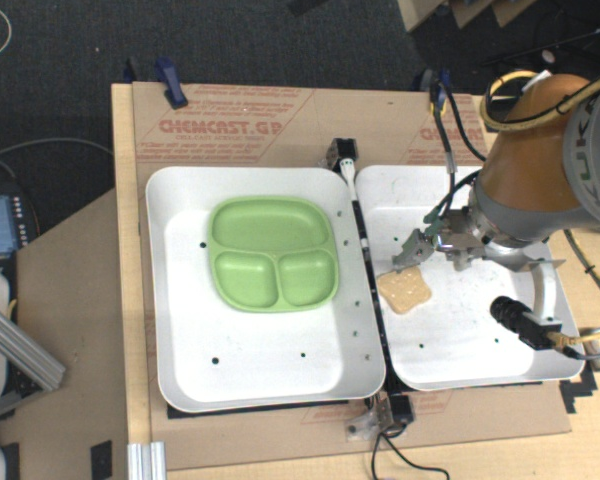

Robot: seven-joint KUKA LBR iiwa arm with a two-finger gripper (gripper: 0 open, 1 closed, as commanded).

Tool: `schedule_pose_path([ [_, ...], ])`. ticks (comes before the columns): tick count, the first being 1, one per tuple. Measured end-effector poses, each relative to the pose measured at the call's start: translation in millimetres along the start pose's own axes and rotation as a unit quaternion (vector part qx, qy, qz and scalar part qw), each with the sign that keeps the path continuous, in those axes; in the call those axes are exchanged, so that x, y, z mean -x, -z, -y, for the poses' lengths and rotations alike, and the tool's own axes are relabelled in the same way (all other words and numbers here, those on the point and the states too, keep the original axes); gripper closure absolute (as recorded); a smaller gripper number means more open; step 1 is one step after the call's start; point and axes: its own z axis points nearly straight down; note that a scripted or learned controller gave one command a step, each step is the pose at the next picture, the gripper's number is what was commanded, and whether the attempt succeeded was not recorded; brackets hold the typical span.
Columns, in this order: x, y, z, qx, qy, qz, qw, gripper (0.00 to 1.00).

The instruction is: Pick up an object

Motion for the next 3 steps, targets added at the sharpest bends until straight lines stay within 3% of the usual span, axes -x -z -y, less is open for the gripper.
schedule_pose_path([
  [1, -35.5, 16.2, 45.2, -0.006, -0.001, 0.000, 1.0000, 0.00],
  [2, -33.2, 25.5, 42.8, -0.004, -0.003, 0.001, 1.0000, 1.00],
  [3, -118.6, 107.0, 42.2, 0.000, 0.002, -0.001, 1.0000, 1.00],
])
